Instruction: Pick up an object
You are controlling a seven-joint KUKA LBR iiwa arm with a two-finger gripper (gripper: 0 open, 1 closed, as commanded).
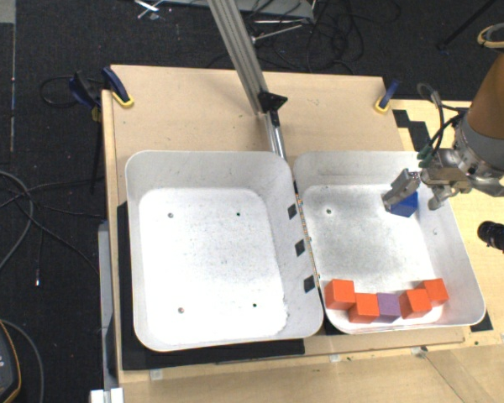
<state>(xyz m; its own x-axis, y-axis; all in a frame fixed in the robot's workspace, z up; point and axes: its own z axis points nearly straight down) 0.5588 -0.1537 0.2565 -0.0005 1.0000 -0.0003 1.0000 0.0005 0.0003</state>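
Observation:
A small blue block sits in the far right part of the right bin. My gripper hangs right over it, coming in from the right edge. The fingers stand apart and the gripper is open. The left finger overlaps the block's top edge, and the right finger stands clear of it to the right. I see no finger pressing on the block. Along the bin's near wall lies a row of blocks: orange ones, a purple one, and two more orange ones.
The left bin adjoins the right one, with black clips along the shared rim. A slanted metal pole crosses the back of the bench. Clamps grip the board's far corners.

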